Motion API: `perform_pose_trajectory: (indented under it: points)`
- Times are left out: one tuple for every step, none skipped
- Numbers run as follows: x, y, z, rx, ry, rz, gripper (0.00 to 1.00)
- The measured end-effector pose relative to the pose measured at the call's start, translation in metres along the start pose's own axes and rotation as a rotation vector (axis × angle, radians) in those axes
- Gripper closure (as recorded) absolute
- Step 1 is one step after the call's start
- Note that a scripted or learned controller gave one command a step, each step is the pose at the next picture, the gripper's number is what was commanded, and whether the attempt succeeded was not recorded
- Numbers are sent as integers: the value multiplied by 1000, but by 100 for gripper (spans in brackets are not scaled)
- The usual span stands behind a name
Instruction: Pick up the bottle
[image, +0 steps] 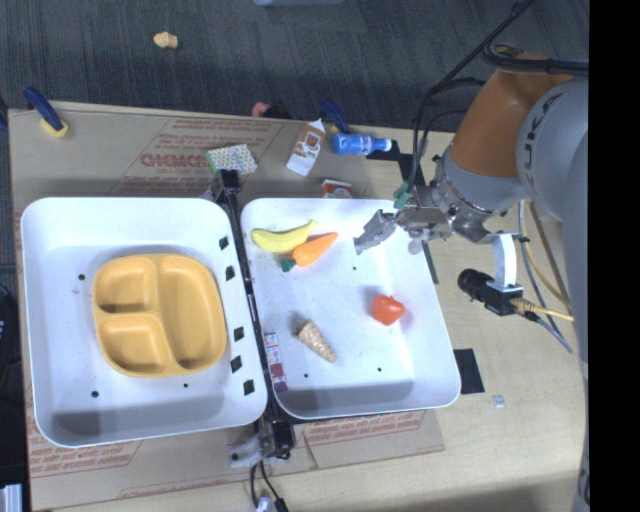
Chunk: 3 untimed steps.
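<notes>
From the camera view, you see the blue bottle lying on the bench beyond the right bin, outside it. The gripper hovers over that bin's far edge, fingers apart, holding nothing.

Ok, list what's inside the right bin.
Inside the right bin: a banana touching a carrot, a red tomato-like piece, and an ice cream cone. The gripper hangs over its upper right part, hiding the floor beneath. The bottle lies outside.
</notes>
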<state>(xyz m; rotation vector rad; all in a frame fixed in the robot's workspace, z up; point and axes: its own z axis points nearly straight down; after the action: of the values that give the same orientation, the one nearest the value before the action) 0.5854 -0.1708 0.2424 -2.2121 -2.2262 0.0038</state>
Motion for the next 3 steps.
perform_pose_trajectory:
  points:
    - [40, 52, -24, 0, 0, 456, 0]
    - [41, 52, -35, 3, 0, 447, 100]
    - [99, -35, 15, 4, 1, 534, 100]
